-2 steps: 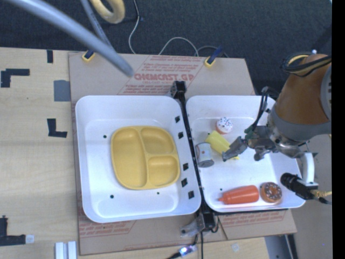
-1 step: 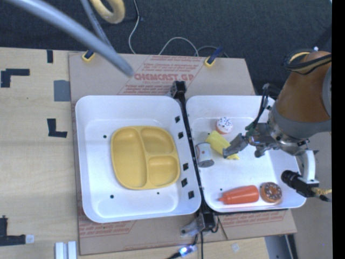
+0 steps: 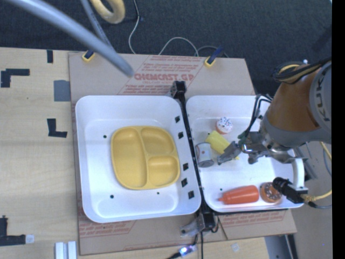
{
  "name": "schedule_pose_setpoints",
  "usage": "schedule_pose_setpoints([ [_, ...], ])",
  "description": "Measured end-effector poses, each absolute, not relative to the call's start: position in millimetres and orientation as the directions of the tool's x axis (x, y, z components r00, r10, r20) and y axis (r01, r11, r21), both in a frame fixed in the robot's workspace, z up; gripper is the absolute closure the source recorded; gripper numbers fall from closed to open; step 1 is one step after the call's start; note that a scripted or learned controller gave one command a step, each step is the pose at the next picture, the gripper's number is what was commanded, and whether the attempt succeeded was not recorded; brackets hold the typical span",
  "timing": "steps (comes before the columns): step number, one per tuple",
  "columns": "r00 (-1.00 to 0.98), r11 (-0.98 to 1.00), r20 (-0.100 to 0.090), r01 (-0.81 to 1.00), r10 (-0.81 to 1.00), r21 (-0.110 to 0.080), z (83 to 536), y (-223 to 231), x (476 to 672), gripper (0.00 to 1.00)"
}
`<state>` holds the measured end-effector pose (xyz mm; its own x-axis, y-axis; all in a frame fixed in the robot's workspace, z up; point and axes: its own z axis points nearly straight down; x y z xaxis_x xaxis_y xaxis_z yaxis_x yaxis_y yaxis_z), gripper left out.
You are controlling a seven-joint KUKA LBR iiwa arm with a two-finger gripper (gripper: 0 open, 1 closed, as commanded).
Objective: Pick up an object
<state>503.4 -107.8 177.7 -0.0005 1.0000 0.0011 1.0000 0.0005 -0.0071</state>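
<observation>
The right bin [image 3: 237, 109] holds several small objects. A yellow block [image 3: 217, 141] lies near its middle, with a small grey can [image 3: 205, 155] just left of it. A white, speckled cupcake-like piece [image 3: 224, 124] sits behind the block. An orange carrot [image 3: 240, 195] and a brown donut [image 3: 269, 193] lie along the front wall. My gripper [image 3: 229, 152] reaches in from the right and hangs low beside the yellow block's right end, close to the can. Nothing is visibly held.
A yellow divided plate [image 3: 145, 157] lies in the left bin [image 3: 91, 144]. A black divider [image 3: 186, 139] runs between the bins. The arm's orange wrist band [image 3: 294, 112] covers the right bin's right side. A grey pole [image 3: 64, 20] crosses the top left.
</observation>
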Motion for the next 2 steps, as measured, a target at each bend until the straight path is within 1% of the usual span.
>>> schedule_pose_setpoints([
  [1,-0.001,0.001,0.001,1.000,1.000,-0.007,130,-104,509.8,0.00],
  [2,-0.001,0.001,-0.001,1.000,1.000,-0.002,82,-104,509.3,0.00],
])
